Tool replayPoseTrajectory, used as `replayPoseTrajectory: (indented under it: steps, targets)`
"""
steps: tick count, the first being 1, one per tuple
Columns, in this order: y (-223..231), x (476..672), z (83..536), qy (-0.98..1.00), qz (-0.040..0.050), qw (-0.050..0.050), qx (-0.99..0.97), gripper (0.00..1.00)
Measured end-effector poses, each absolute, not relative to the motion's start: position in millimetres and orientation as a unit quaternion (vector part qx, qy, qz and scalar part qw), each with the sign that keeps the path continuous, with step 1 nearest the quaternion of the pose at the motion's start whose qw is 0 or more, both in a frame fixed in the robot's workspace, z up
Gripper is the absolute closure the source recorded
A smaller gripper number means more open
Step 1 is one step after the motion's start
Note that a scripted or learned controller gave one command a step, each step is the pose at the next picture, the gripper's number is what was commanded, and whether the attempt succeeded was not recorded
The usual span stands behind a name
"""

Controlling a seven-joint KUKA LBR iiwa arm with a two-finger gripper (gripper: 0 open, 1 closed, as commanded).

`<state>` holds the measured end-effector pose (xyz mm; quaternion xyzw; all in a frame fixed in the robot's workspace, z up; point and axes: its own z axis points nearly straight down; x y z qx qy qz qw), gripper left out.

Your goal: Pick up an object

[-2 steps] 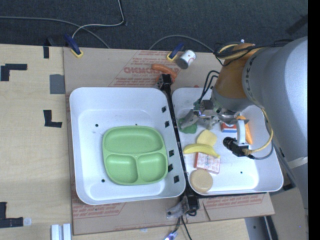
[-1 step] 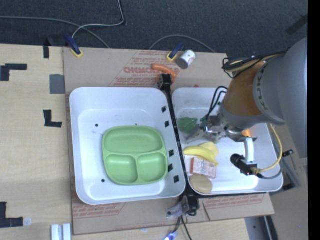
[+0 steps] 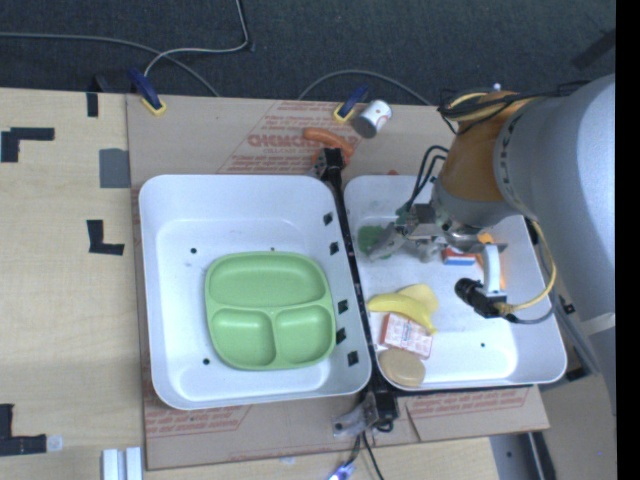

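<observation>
In the right bin, lower centre-right of the frame, we see a yellow banana-like piece lying flat near the bin's left wall. Just below it, touching, lies a small pink-and-white packet, and below that a round tan disc at the bin's lower left corner. Higher up, a small green object sits by the left wall.

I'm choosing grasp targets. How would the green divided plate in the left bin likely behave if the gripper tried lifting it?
The green divided plate looks like rigid moulded plastic, so probably stiff and light. It lies flat and wide, so the fingers would likely need its rim. Its smooth surface may slip; rolling seems unlikely.
</observation>
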<state>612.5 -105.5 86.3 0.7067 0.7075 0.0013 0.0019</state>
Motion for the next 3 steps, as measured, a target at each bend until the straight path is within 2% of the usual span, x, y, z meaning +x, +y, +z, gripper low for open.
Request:
replayPoseTrajectory:
  steps: [1,2,3]
  targets:
    - [-137,669.5,86,0.708,0.0009,0.002,0.706,0.00]
    - [-93,668.8,85,0.708,0.0004,0.001,0.706,0.00]
    - [-93,668.7,85,0.708,-0.0002,0.001,0.706,0.00]
